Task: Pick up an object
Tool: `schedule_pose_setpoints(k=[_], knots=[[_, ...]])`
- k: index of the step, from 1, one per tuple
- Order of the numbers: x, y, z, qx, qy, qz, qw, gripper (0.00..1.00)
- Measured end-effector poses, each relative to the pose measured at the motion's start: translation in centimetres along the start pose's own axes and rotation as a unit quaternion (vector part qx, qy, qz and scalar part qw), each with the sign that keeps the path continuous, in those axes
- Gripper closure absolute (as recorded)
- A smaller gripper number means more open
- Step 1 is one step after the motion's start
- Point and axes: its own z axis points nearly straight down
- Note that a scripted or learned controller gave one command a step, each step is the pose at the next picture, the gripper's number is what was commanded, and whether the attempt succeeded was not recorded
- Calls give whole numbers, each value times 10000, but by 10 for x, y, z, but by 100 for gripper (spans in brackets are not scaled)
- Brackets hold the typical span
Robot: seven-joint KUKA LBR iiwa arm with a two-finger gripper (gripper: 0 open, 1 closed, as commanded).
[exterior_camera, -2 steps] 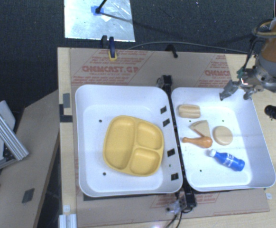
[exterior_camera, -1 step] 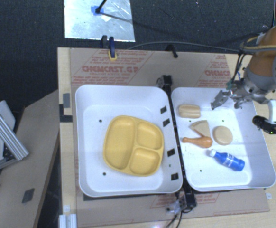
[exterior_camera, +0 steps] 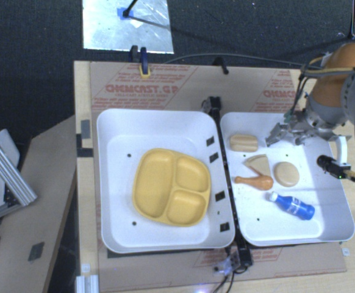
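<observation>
Blue plastic bottle [exterior_camera: 293,206] lies toward six o'clock from the tool [exterior_camera: 285,132], long axis running ten-to-four, while the tool hovers, its opening impossible to judge.

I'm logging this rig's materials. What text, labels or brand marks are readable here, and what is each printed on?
"CHEMCAST GP": red print on the brown sheet under the bins, above the left bin.
The same red print recurs on the sheet above the right bin and along the front edge, but is too blurred or covered to read.
Blue bottle: its label is too small to read.
</observation>
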Motion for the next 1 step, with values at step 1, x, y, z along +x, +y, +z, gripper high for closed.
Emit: schedule_pose_setpoints(k=[1], knots=[[0, 2, -14, -33, -13, -10, 10000, 100]])
